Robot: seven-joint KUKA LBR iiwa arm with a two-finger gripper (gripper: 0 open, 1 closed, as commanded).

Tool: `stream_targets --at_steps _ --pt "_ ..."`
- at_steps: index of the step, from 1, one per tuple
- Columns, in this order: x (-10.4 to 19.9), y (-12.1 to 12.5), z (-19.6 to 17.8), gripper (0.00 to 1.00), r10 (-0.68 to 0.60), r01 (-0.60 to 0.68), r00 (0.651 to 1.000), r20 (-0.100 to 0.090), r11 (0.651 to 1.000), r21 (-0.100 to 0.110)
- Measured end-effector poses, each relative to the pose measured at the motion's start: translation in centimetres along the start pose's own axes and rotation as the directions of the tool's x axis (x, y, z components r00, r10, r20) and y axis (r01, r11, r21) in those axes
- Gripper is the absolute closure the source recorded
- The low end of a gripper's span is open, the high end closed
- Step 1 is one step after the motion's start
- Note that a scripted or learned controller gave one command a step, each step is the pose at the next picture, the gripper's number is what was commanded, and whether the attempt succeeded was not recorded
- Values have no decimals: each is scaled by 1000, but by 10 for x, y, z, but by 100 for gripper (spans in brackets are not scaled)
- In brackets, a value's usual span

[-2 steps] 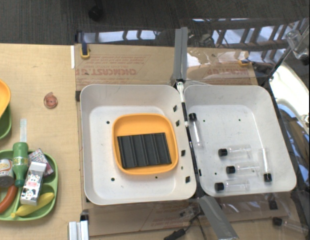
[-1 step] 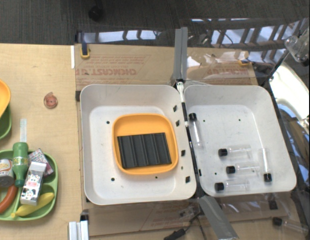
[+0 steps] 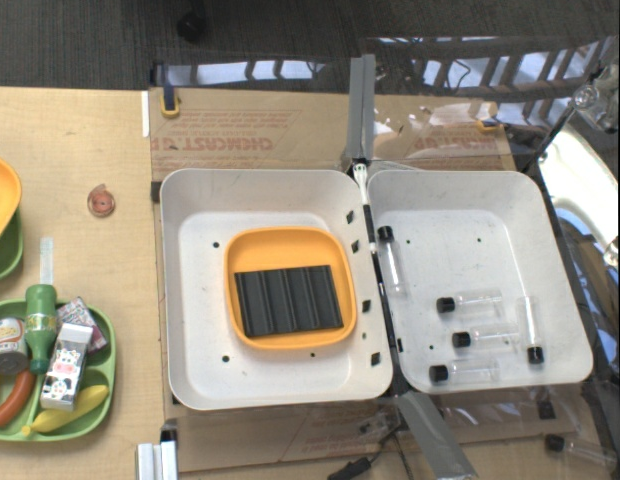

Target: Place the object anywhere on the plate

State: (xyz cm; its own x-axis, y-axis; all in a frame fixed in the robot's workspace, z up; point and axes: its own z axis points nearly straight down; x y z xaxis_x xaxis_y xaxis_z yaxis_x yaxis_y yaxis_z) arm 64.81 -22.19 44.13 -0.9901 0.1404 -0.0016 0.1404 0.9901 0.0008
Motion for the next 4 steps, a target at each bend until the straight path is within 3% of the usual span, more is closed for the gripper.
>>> stream_targets --at_steps 1,2,3,4 --pt "33 -5 157 100 -194 194 981 1 981 0" --pt "-12 1 139 100 -400 400 917 4 917 1" --pt "-12 2 78 100 -628 628 778 5 778 2" --pt "-12 2 -1 100 -826 826 564 4 564 2"
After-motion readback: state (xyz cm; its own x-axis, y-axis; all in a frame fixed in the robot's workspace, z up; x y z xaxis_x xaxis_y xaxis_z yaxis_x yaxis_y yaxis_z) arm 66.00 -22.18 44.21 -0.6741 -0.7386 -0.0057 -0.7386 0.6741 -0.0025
